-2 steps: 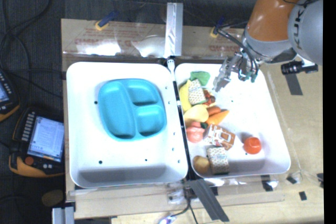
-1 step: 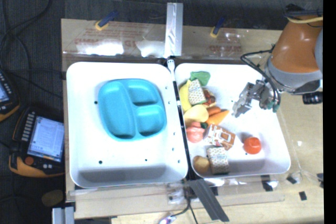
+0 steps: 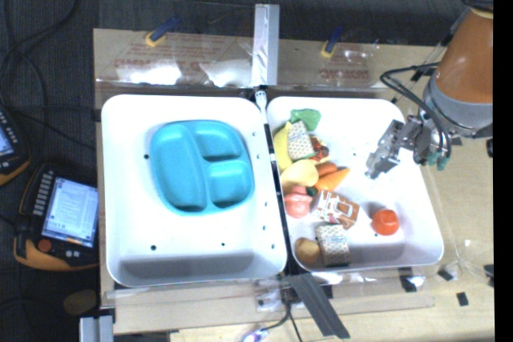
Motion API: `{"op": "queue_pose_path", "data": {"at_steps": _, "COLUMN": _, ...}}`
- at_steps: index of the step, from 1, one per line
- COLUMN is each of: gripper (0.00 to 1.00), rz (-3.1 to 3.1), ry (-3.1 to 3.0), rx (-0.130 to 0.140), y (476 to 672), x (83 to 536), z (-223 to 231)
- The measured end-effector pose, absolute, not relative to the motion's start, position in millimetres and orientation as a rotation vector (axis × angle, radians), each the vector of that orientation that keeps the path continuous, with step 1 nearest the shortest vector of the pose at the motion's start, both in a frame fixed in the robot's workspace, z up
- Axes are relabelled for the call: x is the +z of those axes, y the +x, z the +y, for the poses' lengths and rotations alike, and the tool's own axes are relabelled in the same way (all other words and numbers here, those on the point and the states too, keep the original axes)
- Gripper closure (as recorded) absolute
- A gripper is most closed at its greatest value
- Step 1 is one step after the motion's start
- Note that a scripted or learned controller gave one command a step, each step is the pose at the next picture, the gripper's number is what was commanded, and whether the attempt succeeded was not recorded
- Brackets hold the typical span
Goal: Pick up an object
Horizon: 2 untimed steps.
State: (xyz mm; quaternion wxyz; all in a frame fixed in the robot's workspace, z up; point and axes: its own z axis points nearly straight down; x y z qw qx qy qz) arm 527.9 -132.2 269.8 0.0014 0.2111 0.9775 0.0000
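Observation:
My gripper (image 3: 383, 158) hangs over the right part of the right bin (image 3: 417, 196), its fingers pointing down-left with nothing between them. Toy food lies in that bin: a green piece (image 3: 305, 118), a yellow banana-like piece (image 3: 282, 146), an orange carrot (image 3: 332, 173), a pink piece (image 3: 296, 203), a patterned box (image 3: 335, 209), a red tomato (image 3: 385, 222) and a brown piece (image 3: 307, 251) beside a small box (image 3: 333, 243). The tomato sits below the gripper, apart from it.
The left bin (image 3: 120, 196) holds a blue divided tray (image 3: 204, 164). A metal divider (image 3: 265, 44) stands behind the bins. A handheld device (image 3: 60, 208) and cables lie on the floor at the left.

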Motion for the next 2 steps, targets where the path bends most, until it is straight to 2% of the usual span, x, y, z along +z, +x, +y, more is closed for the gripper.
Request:
{"op": "queue_pose_path", "data": {"at_steps": 1, "gripper": 0.0, "rz": 3.068, "ry": 0.663, "rx": 0.0, "y": 527.8, "x": 269.7, "z": -132.2}}
{"op": "queue_pose_path", "data": {"at_steps": 2, "gripper": 0.0, "rz": 2.987, "ry": 0.977, "rx": 0.001, "y": 520.4, "x": 183.3, "z": -63.0}}
